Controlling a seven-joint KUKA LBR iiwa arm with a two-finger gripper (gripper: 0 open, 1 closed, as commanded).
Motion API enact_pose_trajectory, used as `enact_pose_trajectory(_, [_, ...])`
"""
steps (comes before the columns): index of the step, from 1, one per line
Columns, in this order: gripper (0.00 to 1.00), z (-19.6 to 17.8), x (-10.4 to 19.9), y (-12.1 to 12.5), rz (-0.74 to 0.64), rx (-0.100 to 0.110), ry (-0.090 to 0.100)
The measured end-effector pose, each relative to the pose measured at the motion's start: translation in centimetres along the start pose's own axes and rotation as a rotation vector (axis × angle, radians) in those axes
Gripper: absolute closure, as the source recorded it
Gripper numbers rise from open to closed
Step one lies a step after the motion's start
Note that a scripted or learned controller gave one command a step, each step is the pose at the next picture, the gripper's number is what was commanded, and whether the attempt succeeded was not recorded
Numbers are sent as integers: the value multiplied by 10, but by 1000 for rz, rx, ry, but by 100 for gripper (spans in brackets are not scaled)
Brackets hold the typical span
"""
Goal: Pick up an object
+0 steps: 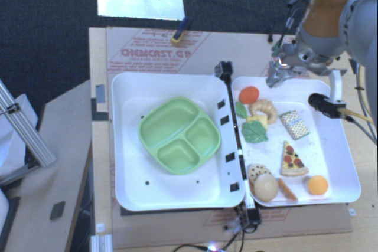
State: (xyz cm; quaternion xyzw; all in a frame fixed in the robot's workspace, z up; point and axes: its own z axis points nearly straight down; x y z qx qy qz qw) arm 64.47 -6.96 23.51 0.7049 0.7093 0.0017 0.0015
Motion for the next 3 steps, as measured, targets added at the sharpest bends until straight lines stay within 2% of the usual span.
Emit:
enact_pose_trajectory(1, [100, 1, -6, -3, 5, 2, -1])
enact_pose_trajectory(2, [100, 15, 6, 1, 2, 3, -1])
enact_pose_trajectory(3, [100, 11, 4, -11, 6, 3, -1])
